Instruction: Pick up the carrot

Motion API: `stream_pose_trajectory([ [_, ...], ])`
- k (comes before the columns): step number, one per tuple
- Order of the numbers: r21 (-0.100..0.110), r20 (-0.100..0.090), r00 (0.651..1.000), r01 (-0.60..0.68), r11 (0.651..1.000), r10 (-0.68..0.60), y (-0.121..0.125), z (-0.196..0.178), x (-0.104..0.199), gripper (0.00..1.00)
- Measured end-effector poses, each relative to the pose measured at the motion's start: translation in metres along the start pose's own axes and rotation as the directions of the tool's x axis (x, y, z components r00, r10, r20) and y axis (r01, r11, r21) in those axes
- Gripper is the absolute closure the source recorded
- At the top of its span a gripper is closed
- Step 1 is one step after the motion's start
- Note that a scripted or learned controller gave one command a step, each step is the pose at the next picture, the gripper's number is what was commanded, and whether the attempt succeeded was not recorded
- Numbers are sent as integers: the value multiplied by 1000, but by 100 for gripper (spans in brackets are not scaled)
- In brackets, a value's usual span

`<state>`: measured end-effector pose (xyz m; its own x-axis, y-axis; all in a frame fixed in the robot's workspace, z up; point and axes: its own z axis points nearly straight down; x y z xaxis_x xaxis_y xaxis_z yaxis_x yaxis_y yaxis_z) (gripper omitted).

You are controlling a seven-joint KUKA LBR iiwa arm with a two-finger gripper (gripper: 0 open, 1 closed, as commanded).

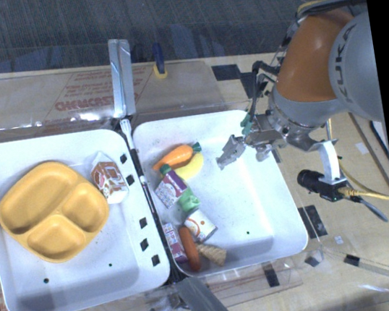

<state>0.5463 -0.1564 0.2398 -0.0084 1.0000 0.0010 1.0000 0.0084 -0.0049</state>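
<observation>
The carrot (174,156) is orange with a green top. It lies in the right bin (262,213) near the upper left, resting against a yellow banana (192,166). My gripper (245,152) hovers over the right bin's upper middle, a short way right of the carrot and apart from it. Its fingers (228,152) are spread open, with nothing between them.
Along the right bin's left side lie a purple bottle (170,186), a green-capped can (197,218), a sausage (189,248) and a cone (214,255). The left bin (25,288) holds a yellow divided plate (53,210) and a brown packet (109,181).
</observation>
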Motion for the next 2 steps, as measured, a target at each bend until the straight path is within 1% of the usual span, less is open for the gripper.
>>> stream_pose_trajectory([
  [1, -5, 5, 925, 381, 925, -381, 72, -44, 4, 0],
  [2, -5, 4, 933, 359, 933, -359, 63, -104, -55, 0],
])
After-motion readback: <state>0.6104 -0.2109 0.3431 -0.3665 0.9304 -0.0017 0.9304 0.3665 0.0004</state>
